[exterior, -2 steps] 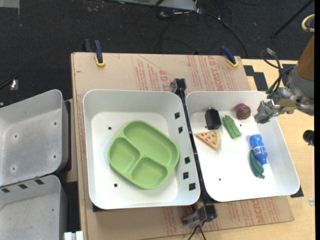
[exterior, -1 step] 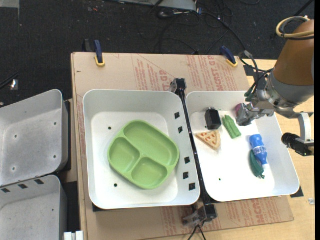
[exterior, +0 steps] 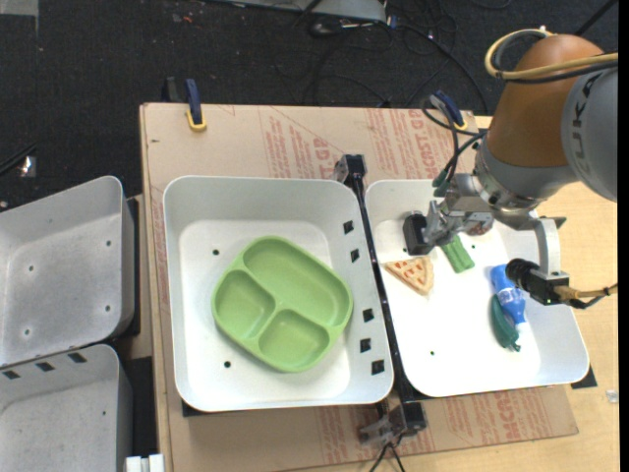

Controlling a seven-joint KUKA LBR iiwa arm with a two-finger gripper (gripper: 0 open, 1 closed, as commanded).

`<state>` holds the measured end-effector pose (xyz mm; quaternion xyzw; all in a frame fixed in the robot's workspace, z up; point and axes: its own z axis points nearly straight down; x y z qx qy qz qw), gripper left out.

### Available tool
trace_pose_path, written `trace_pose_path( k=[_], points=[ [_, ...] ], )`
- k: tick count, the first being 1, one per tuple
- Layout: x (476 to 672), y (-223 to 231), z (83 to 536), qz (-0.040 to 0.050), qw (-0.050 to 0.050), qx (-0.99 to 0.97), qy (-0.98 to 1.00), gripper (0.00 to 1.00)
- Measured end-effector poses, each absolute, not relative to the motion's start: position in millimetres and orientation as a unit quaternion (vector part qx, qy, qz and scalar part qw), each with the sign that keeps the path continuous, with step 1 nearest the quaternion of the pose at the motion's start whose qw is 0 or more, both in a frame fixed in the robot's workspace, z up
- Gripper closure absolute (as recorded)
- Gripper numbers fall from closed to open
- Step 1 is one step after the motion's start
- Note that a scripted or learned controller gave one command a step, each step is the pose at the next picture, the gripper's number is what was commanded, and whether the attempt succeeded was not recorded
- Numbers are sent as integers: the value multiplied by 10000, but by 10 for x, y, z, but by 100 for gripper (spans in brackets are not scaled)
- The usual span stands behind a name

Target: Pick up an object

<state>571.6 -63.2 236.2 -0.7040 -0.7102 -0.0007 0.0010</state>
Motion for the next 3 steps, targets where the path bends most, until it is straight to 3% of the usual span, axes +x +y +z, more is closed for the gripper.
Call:
trace_pose_path(
  k=[3],
  points=[
    [5674,861,2474,-6,7,-7041,-7101,100]
  ],
)
